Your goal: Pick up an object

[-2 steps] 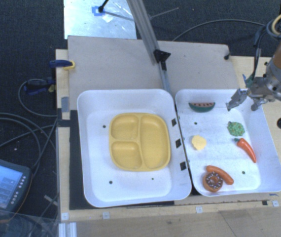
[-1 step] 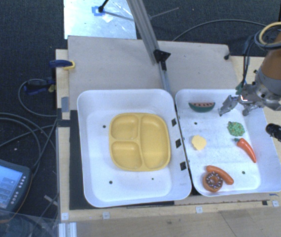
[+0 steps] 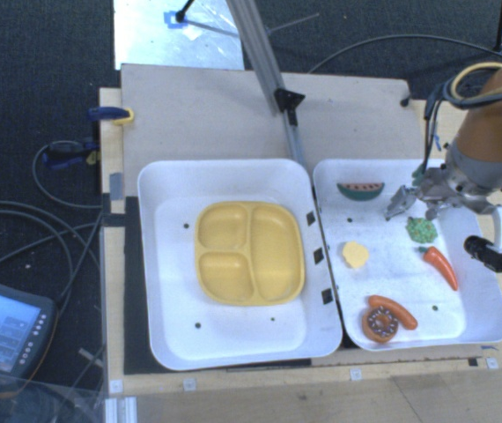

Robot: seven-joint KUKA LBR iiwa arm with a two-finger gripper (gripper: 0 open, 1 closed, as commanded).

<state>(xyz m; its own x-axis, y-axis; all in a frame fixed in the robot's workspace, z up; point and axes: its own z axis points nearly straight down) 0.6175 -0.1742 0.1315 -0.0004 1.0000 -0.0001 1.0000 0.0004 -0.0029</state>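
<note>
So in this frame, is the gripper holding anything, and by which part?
Nothing visible between its fingers. The gripper hovers in the right bin, just above the green broccoli piece, with no object lifted.

Both white bins look like smooth, slightly glossy plastic. The yellow divided plate is matt plastic. The toy carrot and sausage shine like moulded plastic. The bench board looks like matt, unfinished wood or cardboard.
</note>
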